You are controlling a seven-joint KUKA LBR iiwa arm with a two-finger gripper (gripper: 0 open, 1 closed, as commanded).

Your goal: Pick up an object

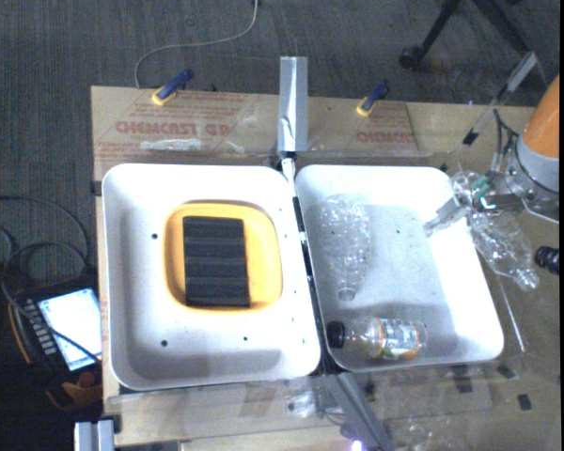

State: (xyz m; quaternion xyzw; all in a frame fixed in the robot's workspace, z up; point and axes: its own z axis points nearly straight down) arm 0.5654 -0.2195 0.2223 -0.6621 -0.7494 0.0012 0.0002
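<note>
Two clear plastic bottles (346, 238) in right bin (470, 280) | gripper (475, 195) at far-right rim, clamped on third, crumpled bottle (504, 242)

Dark grey carpet floor (56, 26) surrounds the counter (122, 111). A black chair base (465, 7) stands at upper right; cables (38, 242) lie left.
</note>
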